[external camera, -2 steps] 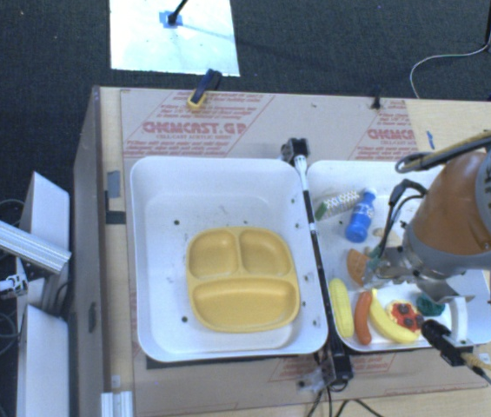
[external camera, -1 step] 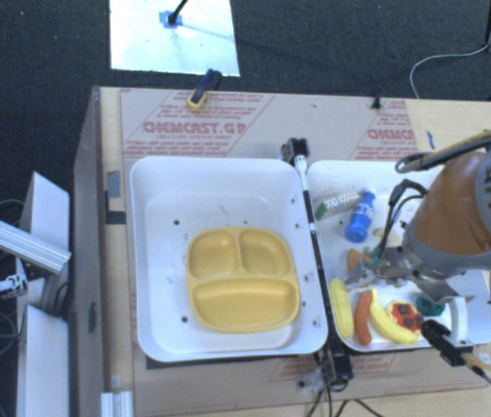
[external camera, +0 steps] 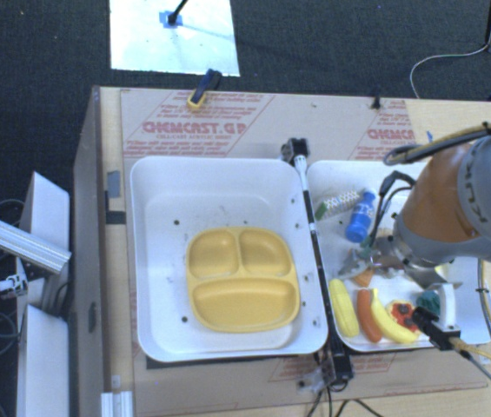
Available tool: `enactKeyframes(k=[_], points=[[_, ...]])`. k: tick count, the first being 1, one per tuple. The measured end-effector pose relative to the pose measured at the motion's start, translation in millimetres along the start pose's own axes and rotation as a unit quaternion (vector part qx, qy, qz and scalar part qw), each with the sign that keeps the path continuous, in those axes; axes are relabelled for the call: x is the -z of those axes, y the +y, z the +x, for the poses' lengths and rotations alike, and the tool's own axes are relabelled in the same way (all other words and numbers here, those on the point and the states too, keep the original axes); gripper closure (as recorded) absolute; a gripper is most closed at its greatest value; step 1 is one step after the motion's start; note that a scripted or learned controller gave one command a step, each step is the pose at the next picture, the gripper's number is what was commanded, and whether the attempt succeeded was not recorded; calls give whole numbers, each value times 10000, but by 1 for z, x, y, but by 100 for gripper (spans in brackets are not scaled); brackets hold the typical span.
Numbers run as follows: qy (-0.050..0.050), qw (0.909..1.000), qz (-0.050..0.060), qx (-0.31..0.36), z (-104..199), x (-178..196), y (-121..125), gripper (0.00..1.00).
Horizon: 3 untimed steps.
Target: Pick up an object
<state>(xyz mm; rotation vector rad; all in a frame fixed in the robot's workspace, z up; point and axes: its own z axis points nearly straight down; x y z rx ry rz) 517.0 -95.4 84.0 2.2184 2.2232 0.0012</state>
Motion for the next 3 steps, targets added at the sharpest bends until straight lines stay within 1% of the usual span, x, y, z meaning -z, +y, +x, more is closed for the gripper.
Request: enactKeyframes(k=[1, 2, 3], points=[[2, 10000, 5, -4, 10, 0, -11, 0], [-5, 10000, -6, 9, -19, 1, 41, 0], [2, 10000, 5, -3, 5, 0, 6, 0]])
